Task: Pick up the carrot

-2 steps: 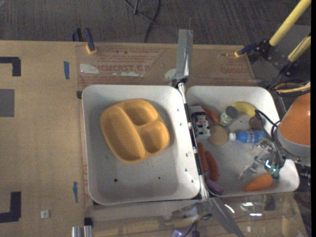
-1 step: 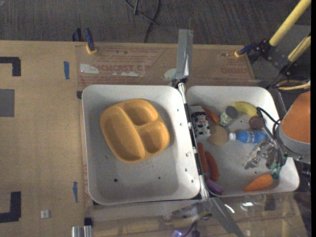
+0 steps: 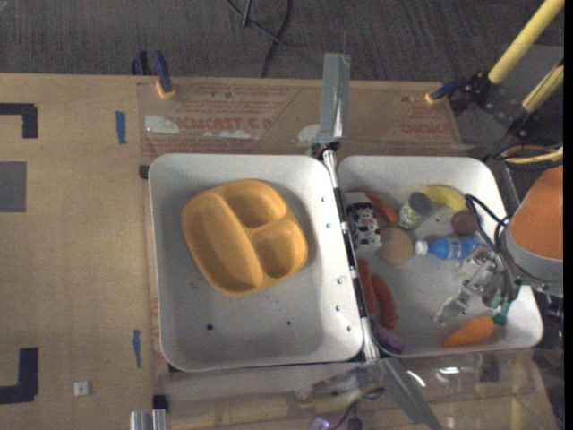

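Scene: A grey arm with an orange band reaches over the right bin, one of two shallow white bins set side by side on the tabletop.

Carrot: The carrot lies flat in the right bin, close to that bin's near wall and toward its right corner, its orange body pointing roughly along the wall.

Gripper: The gripper hangs just above and slightly left of the carrot, tilted down toward it. Glare and blur hide the jaws, so I cannot tell whether they stand apart or together; nothing is visibly held.

Why there: Judging by the pose, the arm is lined up for a grasp on the carrot, which is not yet lifted.

Neighbours: A small blue and white bottle and a tan round thing sit farther from the carrot, toward the bin's middle. A banana and a small can lie near the far wall.

Along the divider: Red, sausage-like pieces lie by the right bin's left wall, well apart from the carrot.

Left bin: The left bin holds a yellow divided plate, set near its middle and away from the action.

Risk: The carrot's place against the near wall probably leaves little room for one jaw, so a slip or a nudge seems likely.
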Robot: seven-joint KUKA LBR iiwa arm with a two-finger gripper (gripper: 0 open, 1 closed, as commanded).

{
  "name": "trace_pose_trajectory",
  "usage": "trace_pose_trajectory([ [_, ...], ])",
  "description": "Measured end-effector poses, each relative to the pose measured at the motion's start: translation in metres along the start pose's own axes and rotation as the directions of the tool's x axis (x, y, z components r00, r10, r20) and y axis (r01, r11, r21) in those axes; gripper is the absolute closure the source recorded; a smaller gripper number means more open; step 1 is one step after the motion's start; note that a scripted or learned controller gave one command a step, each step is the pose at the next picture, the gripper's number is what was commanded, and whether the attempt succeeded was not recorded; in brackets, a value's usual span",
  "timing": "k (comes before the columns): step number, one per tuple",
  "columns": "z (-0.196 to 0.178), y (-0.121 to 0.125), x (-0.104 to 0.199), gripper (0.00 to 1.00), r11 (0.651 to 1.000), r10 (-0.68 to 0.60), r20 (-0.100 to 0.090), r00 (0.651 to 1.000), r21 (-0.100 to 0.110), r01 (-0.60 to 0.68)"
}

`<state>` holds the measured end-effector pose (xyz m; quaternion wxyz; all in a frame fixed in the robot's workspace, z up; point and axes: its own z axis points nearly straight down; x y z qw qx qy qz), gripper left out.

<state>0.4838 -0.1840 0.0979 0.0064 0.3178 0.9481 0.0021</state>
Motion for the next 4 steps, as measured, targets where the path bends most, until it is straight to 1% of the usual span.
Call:
trace_pose_trajectory([
  [1,0.010,0.003,0.006,0.00,0.996,0.084,-0.005,0.996,0.005,-0.084],
  [2,0.009,-0.028,-0.023,0.00,0.990,-0.142,0.002,0.990,-0.002,0.142],
  [3,-0.001,-0.028,-0.024,1.00,0.990,-0.141,0.007,0.990,-0.001,0.141],
  [4,-0.001,-0.028,-0.024,0.00,0.990,-0.141,0.007,0.990,-0.001,0.141],
])
